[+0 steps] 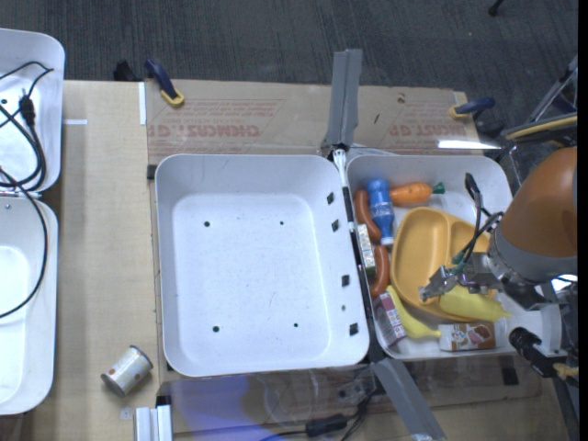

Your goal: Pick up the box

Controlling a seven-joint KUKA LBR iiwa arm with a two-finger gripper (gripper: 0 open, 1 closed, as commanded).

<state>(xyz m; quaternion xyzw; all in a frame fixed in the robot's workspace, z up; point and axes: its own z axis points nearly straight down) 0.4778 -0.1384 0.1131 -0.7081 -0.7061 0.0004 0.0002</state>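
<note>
Claw (439, 286) hovers over the yellow bowl (424, 246), can't tell its state; box (467, 336) near-right looks light, stiff cardboard, lying flat, so grip its long edges.

Beside the right bin (501, 175), the arm (542, 237) is a rounded grey body with a broad orange band (553, 200) above the wrist. A thin dark cable loops off it over that bin. Its gripper (435, 288) is pale metal with dark fittings.
</note>
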